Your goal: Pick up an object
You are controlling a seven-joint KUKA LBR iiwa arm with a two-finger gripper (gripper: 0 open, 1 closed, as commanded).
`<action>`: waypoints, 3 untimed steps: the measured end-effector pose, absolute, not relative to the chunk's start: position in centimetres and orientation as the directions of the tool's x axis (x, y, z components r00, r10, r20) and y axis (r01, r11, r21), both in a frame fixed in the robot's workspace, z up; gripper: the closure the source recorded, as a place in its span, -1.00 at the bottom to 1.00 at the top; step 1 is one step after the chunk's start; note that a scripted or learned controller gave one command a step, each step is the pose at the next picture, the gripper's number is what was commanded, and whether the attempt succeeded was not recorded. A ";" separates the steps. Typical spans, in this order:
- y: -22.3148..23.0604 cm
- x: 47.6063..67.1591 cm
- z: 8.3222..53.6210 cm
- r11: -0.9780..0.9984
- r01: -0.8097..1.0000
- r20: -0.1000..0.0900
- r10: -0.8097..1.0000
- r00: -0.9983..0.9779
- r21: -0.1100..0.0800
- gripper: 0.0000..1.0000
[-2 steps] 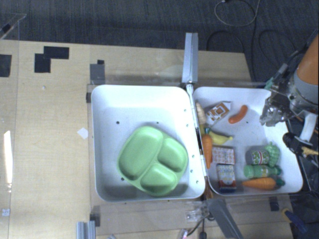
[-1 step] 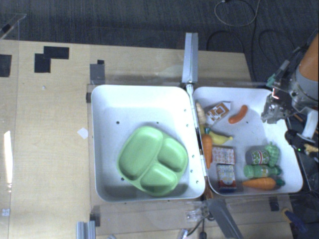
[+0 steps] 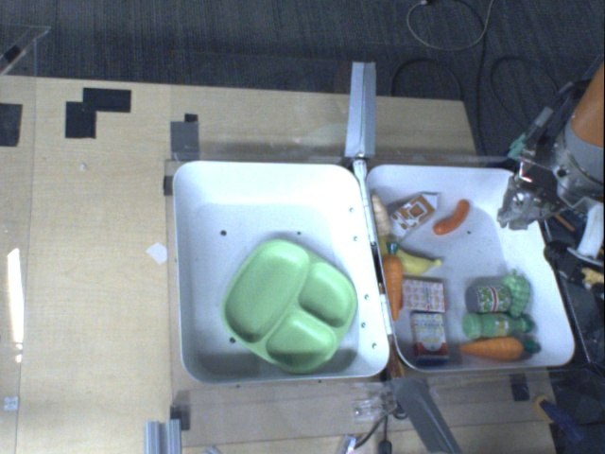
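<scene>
Objects for picking all lie in the right bin (image 3: 492,183); none is in my grasp as far as this shows.

Camera view, from above at a slant:
- My end effector (image 3: 520,208) hangs over the far right corner of the right bin, arm coming in from the right. Too small and blurred here to judge its opening; cannot tell. Nothing seen in it.
- Nearest candidate: red sausage (image 3: 451,218), lying tilted, just left of the end effector, apart from it.
- Left of that, small printed box (image 3: 414,211). Along the left wall: carrot (image 3: 392,287) lengthwise, yellow banana (image 3: 417,263) beside it.
- Middle near: two flat printed packets (image 3: 424,297), one nearer than the other.
- Right near: green-lidded can (image 3: 490,298) on its side, green bottle (image 3: 496,324) next to it, second carrot (image 3: 492,349) against the near wall. All three close-packed, seemingly touching.
- Left bin (image 3: 194,253): green divided plate (image 3: 290,303), tilted toward the near right corner.
- Table (image 3: 85,253) bare wood to the left.

Risks, my judgement:
- Bin wall sits close beside me; a straight descent could clip the rim.
- Sausage is round and slim; an off-centre close may roll it away.
- The near cluster is crowded; I could grip two or jam between them.
- Flat packets offer little edge to catch.
</scene>
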State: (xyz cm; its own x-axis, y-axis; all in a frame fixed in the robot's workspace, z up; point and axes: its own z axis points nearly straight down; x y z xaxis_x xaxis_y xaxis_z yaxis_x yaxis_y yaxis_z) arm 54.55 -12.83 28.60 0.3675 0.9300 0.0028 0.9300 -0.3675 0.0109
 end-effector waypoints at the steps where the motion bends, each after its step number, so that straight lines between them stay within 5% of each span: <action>1: -12.7 54.7 29.7 -0.361 0.932 0.004 0.932 0.361 0.015 1.00; 3: -12.5 55.0 32.0 -0.348 0.937 0.005 0.937 0.348 0.023 1.00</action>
State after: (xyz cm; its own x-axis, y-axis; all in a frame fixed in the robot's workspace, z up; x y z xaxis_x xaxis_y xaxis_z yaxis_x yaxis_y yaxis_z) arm 55.04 -12.49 32.01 0.3484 0.9373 0.0053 0.9371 -0.3484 0.0232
